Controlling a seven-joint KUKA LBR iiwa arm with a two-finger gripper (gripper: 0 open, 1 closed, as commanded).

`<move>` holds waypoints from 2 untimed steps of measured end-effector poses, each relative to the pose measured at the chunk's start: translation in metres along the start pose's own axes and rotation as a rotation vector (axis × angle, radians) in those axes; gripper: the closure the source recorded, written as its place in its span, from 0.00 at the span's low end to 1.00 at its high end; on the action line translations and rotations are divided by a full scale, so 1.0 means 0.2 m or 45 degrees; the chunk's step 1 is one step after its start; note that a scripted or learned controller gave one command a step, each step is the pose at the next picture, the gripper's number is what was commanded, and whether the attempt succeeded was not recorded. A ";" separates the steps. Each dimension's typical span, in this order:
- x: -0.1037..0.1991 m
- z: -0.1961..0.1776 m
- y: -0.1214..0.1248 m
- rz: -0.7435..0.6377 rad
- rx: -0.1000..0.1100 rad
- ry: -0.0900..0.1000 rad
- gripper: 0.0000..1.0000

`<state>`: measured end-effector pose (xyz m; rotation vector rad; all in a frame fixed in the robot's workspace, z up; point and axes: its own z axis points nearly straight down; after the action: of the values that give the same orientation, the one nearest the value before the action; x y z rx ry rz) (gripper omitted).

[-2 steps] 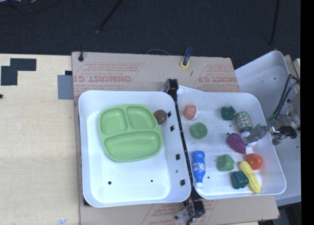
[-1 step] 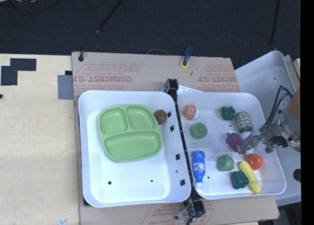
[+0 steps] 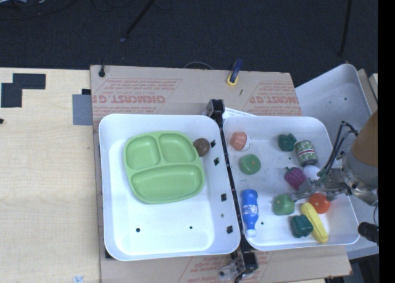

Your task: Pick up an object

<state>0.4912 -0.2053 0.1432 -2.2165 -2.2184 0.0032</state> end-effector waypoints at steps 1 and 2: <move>0.00 0.25 0.01 0.001 -0.011 -0.006 0.00; 0.00 0.20 0.00 0.007 -0.003 0.000 1.00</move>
<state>0.4908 -0.2052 0.1023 -2.2243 -2.2133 0.0011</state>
